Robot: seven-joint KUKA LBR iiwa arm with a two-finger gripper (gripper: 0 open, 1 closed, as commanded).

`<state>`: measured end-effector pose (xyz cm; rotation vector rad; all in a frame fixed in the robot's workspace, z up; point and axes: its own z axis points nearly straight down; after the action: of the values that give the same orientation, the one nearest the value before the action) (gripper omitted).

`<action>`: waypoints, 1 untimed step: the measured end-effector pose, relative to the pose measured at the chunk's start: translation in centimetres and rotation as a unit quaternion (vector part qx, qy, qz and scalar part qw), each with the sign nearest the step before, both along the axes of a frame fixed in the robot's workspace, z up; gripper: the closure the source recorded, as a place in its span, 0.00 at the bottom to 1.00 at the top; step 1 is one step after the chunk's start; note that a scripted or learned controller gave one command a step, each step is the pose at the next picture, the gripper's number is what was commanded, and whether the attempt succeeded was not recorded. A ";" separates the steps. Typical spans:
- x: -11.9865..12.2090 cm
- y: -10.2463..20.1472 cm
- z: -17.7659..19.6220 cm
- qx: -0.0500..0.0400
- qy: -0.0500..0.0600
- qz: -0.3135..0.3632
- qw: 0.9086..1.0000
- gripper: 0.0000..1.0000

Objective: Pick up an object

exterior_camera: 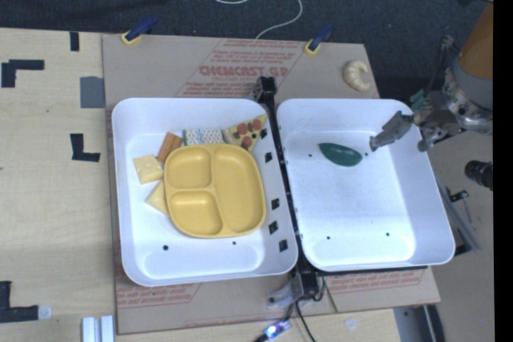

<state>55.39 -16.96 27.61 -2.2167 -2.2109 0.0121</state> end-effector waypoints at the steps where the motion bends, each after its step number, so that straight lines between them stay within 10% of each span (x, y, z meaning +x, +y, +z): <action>1: 0.2 0.0 0.7 -0.001 -0.006 0.002 1.000 0.00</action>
<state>55.58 -16.92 28.28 -2.2197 -2.2218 0.0019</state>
